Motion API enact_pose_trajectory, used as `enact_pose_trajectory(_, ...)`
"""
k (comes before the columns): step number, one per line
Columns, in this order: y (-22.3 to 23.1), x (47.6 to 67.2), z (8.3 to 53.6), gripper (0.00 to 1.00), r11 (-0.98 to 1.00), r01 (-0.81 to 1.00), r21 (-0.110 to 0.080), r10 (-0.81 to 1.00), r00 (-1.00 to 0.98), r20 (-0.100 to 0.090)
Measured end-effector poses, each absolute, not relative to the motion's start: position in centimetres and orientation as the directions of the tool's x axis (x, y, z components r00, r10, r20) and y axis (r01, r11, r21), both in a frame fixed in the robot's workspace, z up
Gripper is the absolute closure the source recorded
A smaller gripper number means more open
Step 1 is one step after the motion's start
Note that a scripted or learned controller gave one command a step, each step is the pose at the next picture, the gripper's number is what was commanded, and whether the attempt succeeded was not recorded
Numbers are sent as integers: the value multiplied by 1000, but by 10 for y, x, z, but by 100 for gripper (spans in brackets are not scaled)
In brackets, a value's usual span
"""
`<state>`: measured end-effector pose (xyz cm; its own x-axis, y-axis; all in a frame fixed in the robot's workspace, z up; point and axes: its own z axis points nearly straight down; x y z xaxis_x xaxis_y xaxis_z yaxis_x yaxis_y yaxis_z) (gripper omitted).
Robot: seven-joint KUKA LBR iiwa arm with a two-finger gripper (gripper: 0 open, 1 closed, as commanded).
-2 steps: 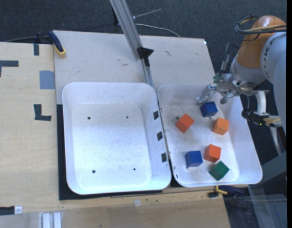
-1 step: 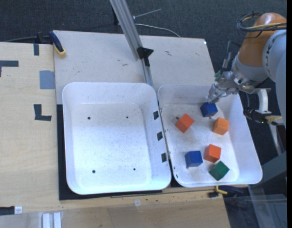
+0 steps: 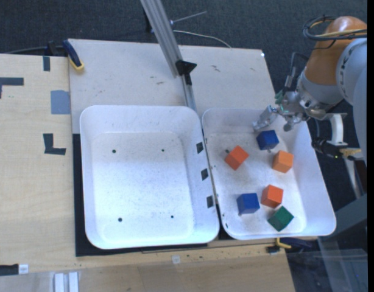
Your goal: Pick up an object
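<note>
The right bin (image 3: 311,181) holds several small cubes. A blue cube (image 3: 267,140) lies near its far right, with an orange cube (image 3: 282,161) just in front of it and another orange cube (image 3: 236,157) to the left. Nearer the front lie a red-orange cube (image 3: 272,196), a second blue cube (image 3: 248,203) and a green cube (image 3: 280,218). My gripper (image 3: 274,125) hangs at the bin's far right, just behind and above the first blue cube. Its fingers are spread open with nothing between them.
The left bin (image 3: 138,175) stands beside the right one, with black clips along the shared rims. A slanted metal rail (image 3: 165,35) runs from the top down to the bins' far junction. A yellow-handled tool (image 3: 73,55) lies at the back left.
</note>
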<state>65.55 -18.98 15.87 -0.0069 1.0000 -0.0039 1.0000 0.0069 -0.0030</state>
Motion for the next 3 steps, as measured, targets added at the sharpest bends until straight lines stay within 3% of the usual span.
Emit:
enact_pose_trajectory(1, -188, 629, 180, 0, 0, 1000, -1, 1000, 0, 0)
enact_pose_trajectory(2, -204, 653, 87, 0, 2, 1000, -5, 1000, -2, -1)
enact_pose_trajectory(3, -203, 654, 102, 100, 3, 1000, -3, 1000, -3, -2)
